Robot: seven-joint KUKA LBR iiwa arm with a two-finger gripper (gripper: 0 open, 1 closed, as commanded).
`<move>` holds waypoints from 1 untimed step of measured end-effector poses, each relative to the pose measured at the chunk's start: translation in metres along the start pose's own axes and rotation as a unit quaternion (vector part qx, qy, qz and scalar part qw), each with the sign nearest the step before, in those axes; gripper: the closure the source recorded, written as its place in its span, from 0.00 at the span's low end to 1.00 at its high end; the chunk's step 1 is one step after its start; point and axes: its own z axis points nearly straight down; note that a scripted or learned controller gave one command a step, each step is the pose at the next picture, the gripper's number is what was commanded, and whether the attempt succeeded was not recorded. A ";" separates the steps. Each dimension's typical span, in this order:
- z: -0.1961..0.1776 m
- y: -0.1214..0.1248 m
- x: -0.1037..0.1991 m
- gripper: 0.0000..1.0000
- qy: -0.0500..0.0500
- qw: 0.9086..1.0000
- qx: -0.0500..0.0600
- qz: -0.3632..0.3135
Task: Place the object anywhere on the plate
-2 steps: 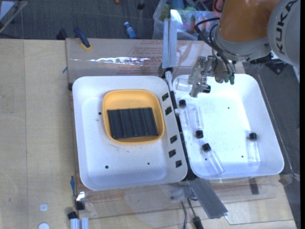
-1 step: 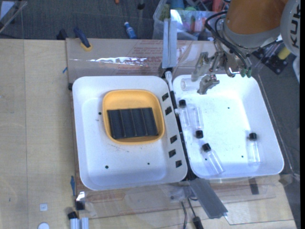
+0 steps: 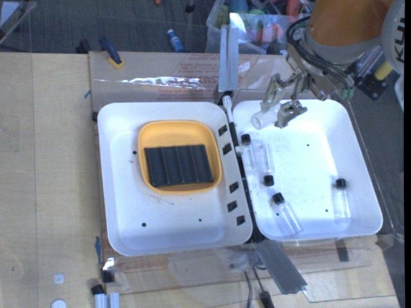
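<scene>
My gripper (image 3: 277,111) hangs over the back left corner of the right bin (image 3: 359,146). A clear vial (image 3: 262,119) lies crosswise between its metal fingertips, sticking out to the left, and the fingers are shut on it. The yellow plate (image 3: 149,136) sits in the left bin (image 3: 122,223), left of the gripper and across the divider. A dark ribbed block (image 3: 178,165) covers most of the plate's middle.
Several clear vials with black caps lie in the right bin: one by the divider (image 3: 254,154), one near the front (image 3: 286,217), one at the right (image 3: 341,204). Black clips (image 3: 231,169) line the ridge between the bins. Clutter sits behind the bench.
</scene>
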 end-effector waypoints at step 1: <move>0.015 -0.013 0.007 1.00 0.002 0.992 -0.002 -0.125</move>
